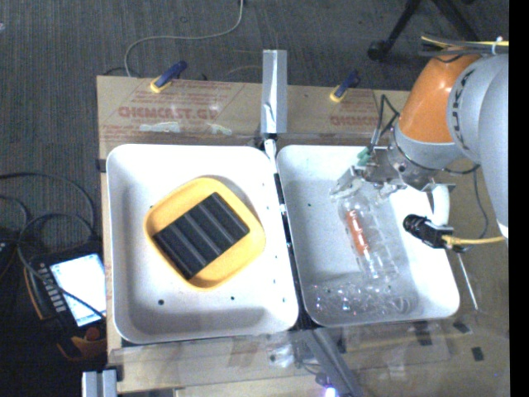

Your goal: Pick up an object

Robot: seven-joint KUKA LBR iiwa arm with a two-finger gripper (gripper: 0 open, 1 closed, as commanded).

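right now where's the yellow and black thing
In the camera view, the yellow and black object lies in the middle of the left bin, across the divider from the clear plastic bottle in the right bin.

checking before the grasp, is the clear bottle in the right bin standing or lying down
Lying down: the clear bottle stretches lengthwise along the right bin floor.

Cardboard-topped bench (pixel 165 110), two white bins (pixel 124 222) side by side, two clamps (pixel 168 76) at far edge
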